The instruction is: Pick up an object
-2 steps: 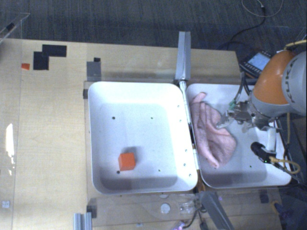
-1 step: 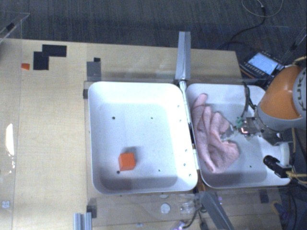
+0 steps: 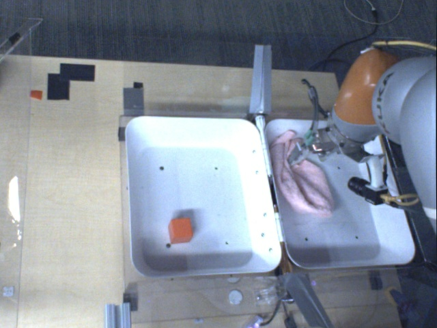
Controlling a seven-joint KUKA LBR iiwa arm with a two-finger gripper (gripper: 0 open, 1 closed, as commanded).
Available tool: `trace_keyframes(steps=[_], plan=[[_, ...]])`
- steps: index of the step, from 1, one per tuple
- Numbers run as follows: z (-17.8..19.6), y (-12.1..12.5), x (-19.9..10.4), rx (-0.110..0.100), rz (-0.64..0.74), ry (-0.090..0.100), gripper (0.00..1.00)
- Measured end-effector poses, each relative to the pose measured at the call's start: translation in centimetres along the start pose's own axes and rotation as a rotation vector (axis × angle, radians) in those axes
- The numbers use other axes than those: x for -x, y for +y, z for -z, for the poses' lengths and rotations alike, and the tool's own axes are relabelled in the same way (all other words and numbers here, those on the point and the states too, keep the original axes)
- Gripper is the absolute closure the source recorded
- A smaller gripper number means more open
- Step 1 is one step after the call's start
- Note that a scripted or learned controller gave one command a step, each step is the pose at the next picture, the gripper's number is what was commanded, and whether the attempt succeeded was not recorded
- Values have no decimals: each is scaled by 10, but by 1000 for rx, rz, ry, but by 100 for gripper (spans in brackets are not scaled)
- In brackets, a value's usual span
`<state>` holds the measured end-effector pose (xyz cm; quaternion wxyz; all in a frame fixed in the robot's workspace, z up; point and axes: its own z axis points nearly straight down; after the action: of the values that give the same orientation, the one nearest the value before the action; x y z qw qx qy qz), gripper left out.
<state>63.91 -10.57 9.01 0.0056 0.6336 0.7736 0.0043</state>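
Gripper (image 3: 305, 149) seen lowered onto far end of pink cloth (image 3: 304, 180), crumpled in right bin (image 3: 355, 248); finger opening and any grasp can't be told. Orange block (image 3: 181, 230) is seen lying in left bin (image 3: 198, 142), near-left, well apart from arm (image 3: 382, 98)

A block (image 3: 181, 230) lay in the left bin (image 3: 140, 183); a cloth (image 3: 304, 182) lay in the right bin (image 3: 355, 248), the gripper (image 3: 305, 149) at its far end.

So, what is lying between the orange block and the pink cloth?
In the camera view, bare white floor of the left bin, then the two bins' adjoining rims, separate the orange block from the pink cloth in the right bin.
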Motion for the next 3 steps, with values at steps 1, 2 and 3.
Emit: trace_keyframes(steps=[1, 2, 3], plan=[[2, -54, -1, 0, 18, -1, 0], [98, -81, -55, -4, -23, 1, 0], [2, -68, 6, 3, 54, -2, 0]])
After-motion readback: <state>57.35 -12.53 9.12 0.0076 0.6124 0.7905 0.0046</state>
